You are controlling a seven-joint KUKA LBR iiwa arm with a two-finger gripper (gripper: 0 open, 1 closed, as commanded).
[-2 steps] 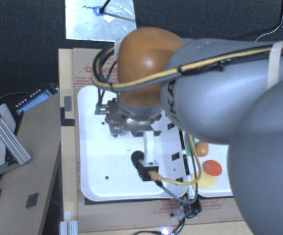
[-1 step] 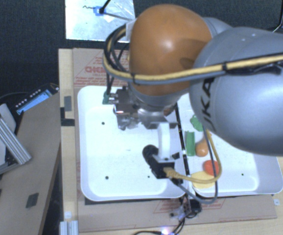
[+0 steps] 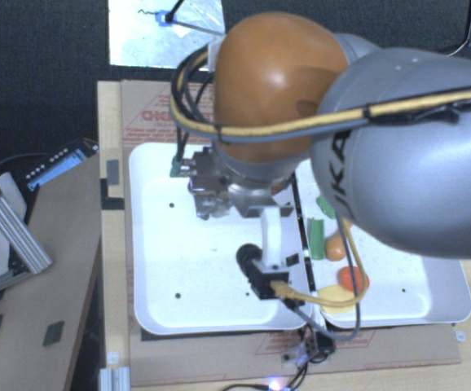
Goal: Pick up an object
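The gripper (image 3: 209, 192) (state: cannot tell) over left bin (image 3: 170, 251); 1 green block (image 3: 316, 239) apart, in right bin (image 3: 431, 300).

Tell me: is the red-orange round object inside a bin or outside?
Inside. The red-orange round object lies on the right bin's white floor, near its front rim.

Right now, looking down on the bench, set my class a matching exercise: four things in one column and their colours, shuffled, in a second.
Things
1. left bin
2. wrist band on the robot
3. object at the front wall of the right bin
4. sheet beyond the bins

Colours
a. yellow
b. silvery
c. white
d. orange

Pairs: 1-c, 2-d, 3-a, 4-b.
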